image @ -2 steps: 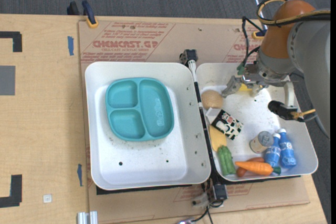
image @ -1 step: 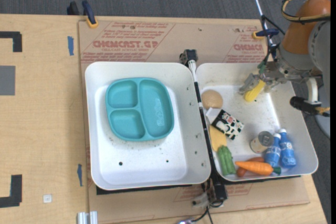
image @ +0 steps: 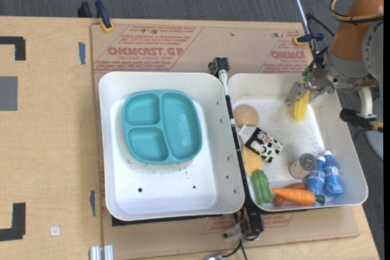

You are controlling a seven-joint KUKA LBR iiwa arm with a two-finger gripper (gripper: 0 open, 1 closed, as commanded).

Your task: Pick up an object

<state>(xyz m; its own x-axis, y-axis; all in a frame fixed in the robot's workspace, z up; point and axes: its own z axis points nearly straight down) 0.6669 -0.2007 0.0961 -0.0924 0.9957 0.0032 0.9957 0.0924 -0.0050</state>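
Note:
My gripper (image: 303, 93) hangs over the far right part of the right bin (image: 350, 149). A small yellow block (image: 300, 109) sits directly under it, touching or nearly touching its tip; I cannot tell whether it is gripped. Lower in the same bin lie a tan round disc (image: 246, 114), a black-and-white patterned box (image: 264, 144) on a yellow piece (image: 252, 162), a green vegetable (image: 262, 186), an orange carrot (image: 294, 195), a grey round can (image: 304, 164) and blue bottles (image: 323, 177).
The left bin (image: 116, 179) holds a teal divided plate (image: 163, 126). A black divider (image: 231, 131) runs between the two bins. The arm's orange band (image: 356, 21) stands above the right bin's far corner. Blue clamps (image: 105, 16) hold the board's back edge.

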